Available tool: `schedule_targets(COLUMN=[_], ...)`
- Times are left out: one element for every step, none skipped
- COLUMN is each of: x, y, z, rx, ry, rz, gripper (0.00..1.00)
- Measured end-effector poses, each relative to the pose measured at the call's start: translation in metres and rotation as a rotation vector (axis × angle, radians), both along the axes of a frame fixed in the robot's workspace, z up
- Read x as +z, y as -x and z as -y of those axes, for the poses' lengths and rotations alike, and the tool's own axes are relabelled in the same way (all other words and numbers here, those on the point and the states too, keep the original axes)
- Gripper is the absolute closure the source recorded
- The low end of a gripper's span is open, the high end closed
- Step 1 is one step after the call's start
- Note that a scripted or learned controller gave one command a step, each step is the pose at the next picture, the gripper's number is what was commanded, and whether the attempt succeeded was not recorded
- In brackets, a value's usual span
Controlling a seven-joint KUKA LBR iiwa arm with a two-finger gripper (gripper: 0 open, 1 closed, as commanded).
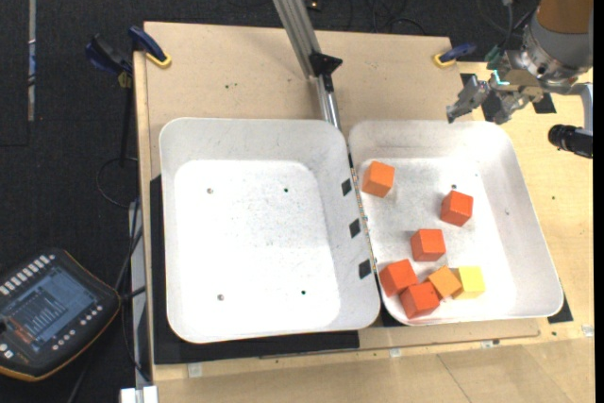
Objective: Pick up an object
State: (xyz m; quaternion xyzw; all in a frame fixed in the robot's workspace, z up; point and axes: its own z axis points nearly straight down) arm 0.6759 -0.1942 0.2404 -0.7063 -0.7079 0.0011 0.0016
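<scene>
Hovering above the right bin's (510,156) far rim, jaws (481,104) blurred, spread indiscernible.

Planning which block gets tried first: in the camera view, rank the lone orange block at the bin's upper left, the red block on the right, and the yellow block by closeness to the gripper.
From the gripper:
1. Red block, right side.
2. Orange block, upper left; nearly tied with the red one.
3. Yellow block, near edge.

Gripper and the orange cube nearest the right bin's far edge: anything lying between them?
No. In the camera view, the two-finger gripper and that orange cube are separated by the white right bin's rim and bare floor.
</scene>
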Motion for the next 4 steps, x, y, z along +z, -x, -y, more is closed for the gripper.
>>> schedule_targets(x=[0.002,-0.061,-0.106,-0.148], y=[0.0,0.002,0.007,0.007], z=[0.0,-0.004,-0.004,-0.005], rx=[0.001,0.0,-0.001,0.001], ry=[0.001,0.0,0.0,0.001], rz=[0.002,-0.002,-0.001,0.001], gripper=[0.0,0.0,0.0,0.0])
